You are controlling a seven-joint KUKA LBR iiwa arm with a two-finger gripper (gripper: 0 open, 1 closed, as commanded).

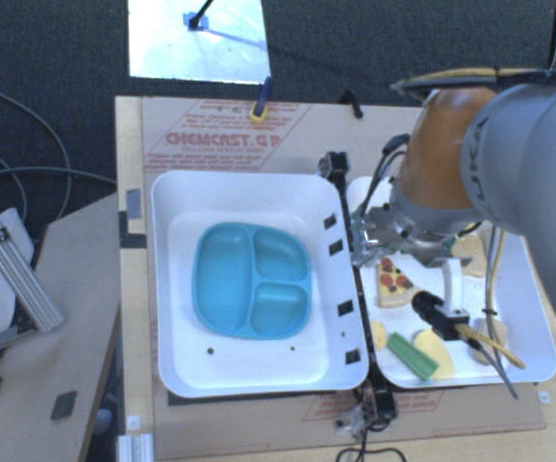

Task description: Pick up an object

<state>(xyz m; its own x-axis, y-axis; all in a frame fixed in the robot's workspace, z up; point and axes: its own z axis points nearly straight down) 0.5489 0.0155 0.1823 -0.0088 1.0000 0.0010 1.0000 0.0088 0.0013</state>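
The grey arm with its orange band [451, 152] reaches in from the right and hangs over the right bin [538, 345]. My gripper [372, 242] is low at that bin's left wall, just above a toy pizza slice [393, 283]. Nothing shows held in it. Toward the bin's front lie a green block [411, 355], a yellow piece [439, 350] beside it, and a small yellow bit [379, 335]. A thin tan-and-yellow utensil [494, 345] rests at the front right. The arm hides the back of this bin.
The left bin [177, 354] holds a blue divided plate [253, 279]. A black-clipped divider [347, 287] runs between the two bins. A cardboard sheet [225, 133] lies behind them, and a metal frame [9, 268] stands off the bench to the left.
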